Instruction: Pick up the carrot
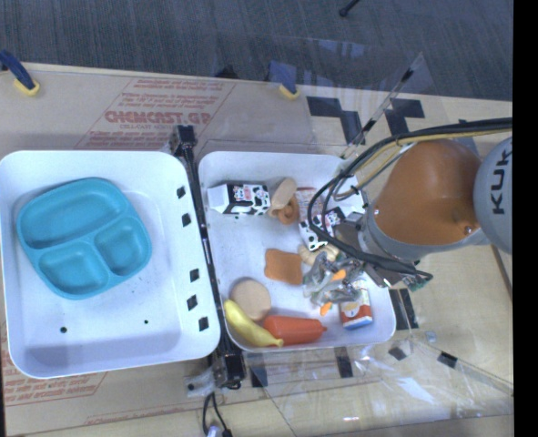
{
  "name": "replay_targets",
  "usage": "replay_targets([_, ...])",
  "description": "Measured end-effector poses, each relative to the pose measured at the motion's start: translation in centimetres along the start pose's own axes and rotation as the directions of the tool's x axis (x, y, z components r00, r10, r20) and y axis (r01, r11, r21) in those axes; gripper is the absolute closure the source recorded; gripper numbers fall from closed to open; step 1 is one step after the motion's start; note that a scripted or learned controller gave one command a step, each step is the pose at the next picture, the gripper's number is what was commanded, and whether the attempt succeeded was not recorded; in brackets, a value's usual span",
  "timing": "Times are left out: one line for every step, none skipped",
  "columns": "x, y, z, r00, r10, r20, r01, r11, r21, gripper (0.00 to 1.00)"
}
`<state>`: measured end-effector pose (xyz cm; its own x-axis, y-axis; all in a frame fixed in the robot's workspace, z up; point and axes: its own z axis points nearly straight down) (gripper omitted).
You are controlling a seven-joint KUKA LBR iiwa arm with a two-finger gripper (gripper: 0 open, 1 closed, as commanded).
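Just below my hand (330,279), whose grip I cannot tell, lie one carrot (293,329), one banana (247,326) and one carton (356,312).

- Brown protective sheet (150,107) on the bench behind the bins: red print reads "CHEMCAST GP" in large letters; the smaller red lines above and below it are too small to read.
- Arm housing (501,198) at the right edge: black letters "KU" legible, the rest cut off.
- Small carton (239,198) in the right bin: black-and-white cow-style pattern, no legible wording.
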<state>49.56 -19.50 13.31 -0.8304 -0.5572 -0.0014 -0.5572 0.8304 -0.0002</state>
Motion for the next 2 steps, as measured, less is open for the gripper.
replay_targets([-2.5,4.2,-2.8,0.994,-0.105,0.002,0.105,0.994,0.001,1.0])
replay_targets([-0.7,2.2,-0.8,0.998,-0.068,-0.002,0.068,0.998,-0.002,1.0])
